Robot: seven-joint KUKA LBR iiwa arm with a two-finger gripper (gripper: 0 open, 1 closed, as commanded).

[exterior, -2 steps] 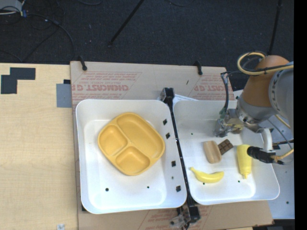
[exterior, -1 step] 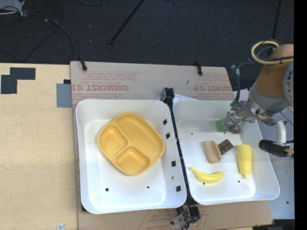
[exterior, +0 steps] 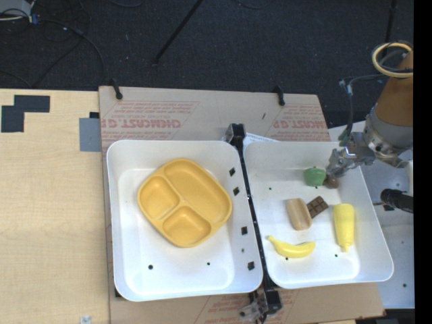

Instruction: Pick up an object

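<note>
The right bin holds a green round object, a tan block, a small brown piece, a yellow banana and a yellow corn-like piece. My gripper hangs at the bin's upper right, just right of the green object and close above it. Nothing shows between its fingers.
The left bin carries a yellow divided plate. A black clip bar runs between the two bins. Cardboard lies behind the bins, and a wooden bench top stretches to the left.
</note>
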